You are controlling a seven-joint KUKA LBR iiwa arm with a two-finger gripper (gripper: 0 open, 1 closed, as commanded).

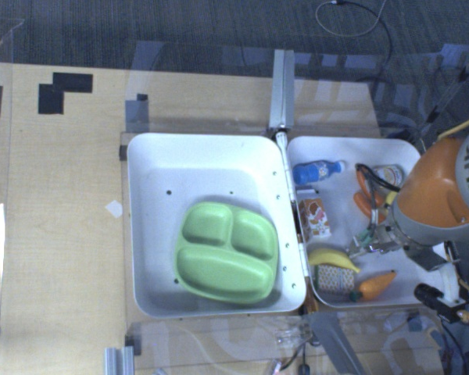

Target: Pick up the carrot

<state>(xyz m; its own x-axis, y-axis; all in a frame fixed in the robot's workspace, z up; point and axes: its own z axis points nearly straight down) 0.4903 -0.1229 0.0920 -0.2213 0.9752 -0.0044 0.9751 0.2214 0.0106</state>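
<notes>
The orange carrot (377,283) lies in the right bin (340,151), close to its front wall, with its green stub end pointing left. My gripper (366,243) hangs low over this bin, a little behind and left of the carrot, between it and the banana (333,258). Nothing is seen held in the gripper. The arm's grey and orange wrist (442,190) covers the bin's right part.
In the right bin also lie a blue bottle (316,170), a snack packet (316,216), an orange-handled item (366,189) and a dark speckled object (335,281) beside the carrot. The left bin (152,162) holds a green divided plate (227,250).
</notes>
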